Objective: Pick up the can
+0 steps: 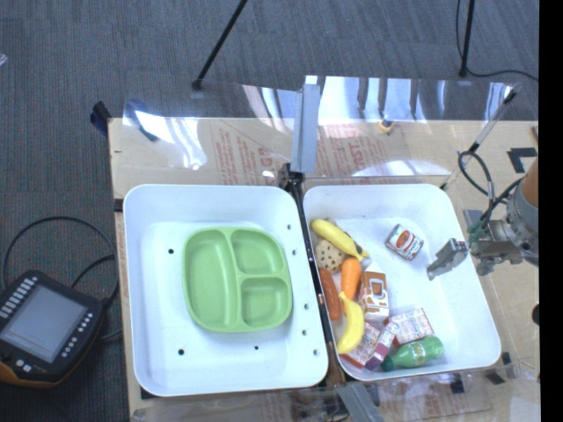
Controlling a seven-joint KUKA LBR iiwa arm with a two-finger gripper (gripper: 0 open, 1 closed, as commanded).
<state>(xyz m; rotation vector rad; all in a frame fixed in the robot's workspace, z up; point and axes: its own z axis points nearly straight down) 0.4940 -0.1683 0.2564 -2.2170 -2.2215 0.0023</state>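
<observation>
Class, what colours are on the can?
Red and white can, seen in the camera view.

End effector [447, 259] hovers near the can [405, 242]; possibly not touching.

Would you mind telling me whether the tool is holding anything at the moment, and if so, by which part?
Nothing is held: the tool hangs over the right bin, apart from the can.

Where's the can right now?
The can lies in the right bin, upper middle, apart from the banana to its left, with the gripper just right.
</observation>
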